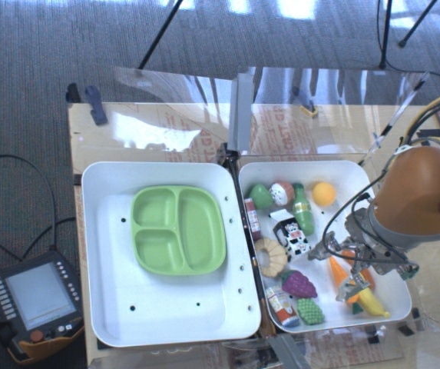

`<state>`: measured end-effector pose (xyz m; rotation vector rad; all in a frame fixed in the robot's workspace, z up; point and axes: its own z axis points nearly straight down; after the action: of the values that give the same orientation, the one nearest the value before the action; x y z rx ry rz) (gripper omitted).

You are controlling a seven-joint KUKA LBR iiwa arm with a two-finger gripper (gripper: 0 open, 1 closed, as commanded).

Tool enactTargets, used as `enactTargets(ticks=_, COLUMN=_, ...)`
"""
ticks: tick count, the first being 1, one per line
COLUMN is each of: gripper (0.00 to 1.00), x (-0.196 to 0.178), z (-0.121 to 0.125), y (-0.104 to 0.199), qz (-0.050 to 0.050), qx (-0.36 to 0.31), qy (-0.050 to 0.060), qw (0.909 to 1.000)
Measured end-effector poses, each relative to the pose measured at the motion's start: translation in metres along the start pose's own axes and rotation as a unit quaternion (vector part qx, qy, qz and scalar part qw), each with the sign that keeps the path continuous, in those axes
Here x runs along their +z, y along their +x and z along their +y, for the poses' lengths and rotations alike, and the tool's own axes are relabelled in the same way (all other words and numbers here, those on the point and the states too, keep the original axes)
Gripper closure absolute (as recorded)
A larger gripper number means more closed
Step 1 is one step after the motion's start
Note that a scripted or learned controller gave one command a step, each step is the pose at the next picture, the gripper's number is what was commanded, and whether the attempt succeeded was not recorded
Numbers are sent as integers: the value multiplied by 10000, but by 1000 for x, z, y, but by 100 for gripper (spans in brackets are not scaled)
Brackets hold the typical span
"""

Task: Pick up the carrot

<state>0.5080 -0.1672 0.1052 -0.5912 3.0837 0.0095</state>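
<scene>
From the right, the arm point(408, 194) bends down over the right bin point(342, 171), its gripper point(355, 271) low among the toys. The carrot point(339, 271) lies directly beneath it, beside a banana point(373, 304). Whether anything is grasped, I cannot tell.

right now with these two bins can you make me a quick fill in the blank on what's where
1. The green divided plate lies in the ____ bin.
2. The gripper hangs over the ____ bin, by the carrot.
3. The plate has ____ compartments.
4. The purple grapes lie in the ____ bin.

Missing words: left; right; three; right
</scene>
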Motion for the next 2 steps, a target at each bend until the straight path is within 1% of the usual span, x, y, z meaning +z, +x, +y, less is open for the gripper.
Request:
enactTargets(ticks=1, gripper=0, x=19, z=16, y=8, qz=21, qx=7, qy=6, qw=10000)
enactTargets(ticks=2, gripper=100, x=10, z=18, y=5, qz=9, qx=-33, qy=3, qw=10000)
